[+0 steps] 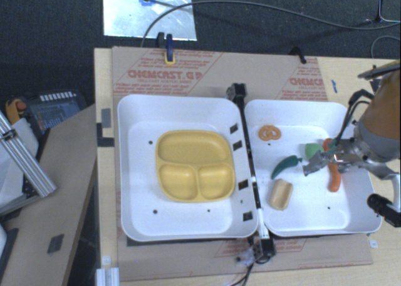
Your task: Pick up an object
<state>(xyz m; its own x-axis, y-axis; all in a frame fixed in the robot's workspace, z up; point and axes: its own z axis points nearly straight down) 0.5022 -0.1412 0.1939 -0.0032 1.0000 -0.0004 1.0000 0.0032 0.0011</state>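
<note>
Two shallow white bins (188, 106) sit side by side on a bench.
Claw (315, 164), aperture unclear, hovers by the orange carrot-shaped toy (335, 180); the grey arm (379, 131) reaches from beyond it.

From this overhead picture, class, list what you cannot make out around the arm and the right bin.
- Pincer: blurred and small in the camera view; open or shut is unclear.
- Light green item: partly covered by the pincer.
- Orange carrot-like piece: its upper end is hidden behind the arm.
- Arm: cut off by the right edge.
</note>
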